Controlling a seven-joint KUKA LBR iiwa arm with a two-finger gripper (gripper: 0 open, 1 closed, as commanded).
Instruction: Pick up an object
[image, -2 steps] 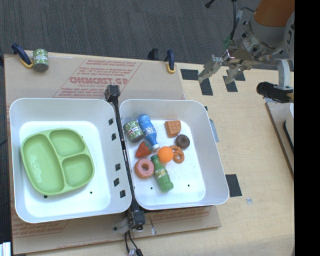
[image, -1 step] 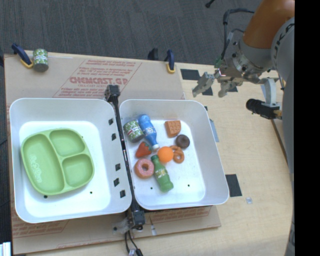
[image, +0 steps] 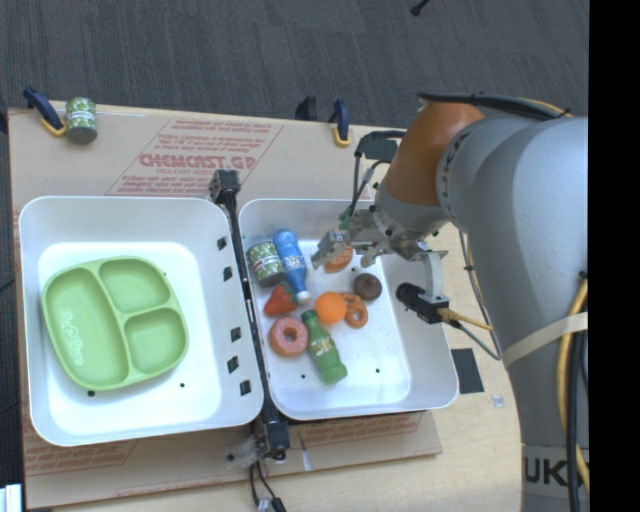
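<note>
The right bin (image: 425, 370) holds several toy items: a green can (image: 264, 262), a blue bottle (image: 291, 262), a red strawberry-like piece (image: 280, 298), a pink donut (image: 288, 336), a green bottle (image: 323, 348), an orange ball (image: 329, 306), a small orange ring (image: 356, 316) and a brown donut (image: 367, 287). My gripper (image: 334, 248) is low in the bin's back part, just right of the blue bottle. It is right over a small orange-brown piece (image: 340, 261), which it partly hides.
The left bin (image: 40, 400) holds a green divided plate (image: 115, 320). A black divider with clips (image: 240, 300) runs between the bins. The grey arm with its orange band (image: 430, 150) covers the right bin's back right corner. A small can (image: 80, 118) stands at the board's far left corner.
</note>
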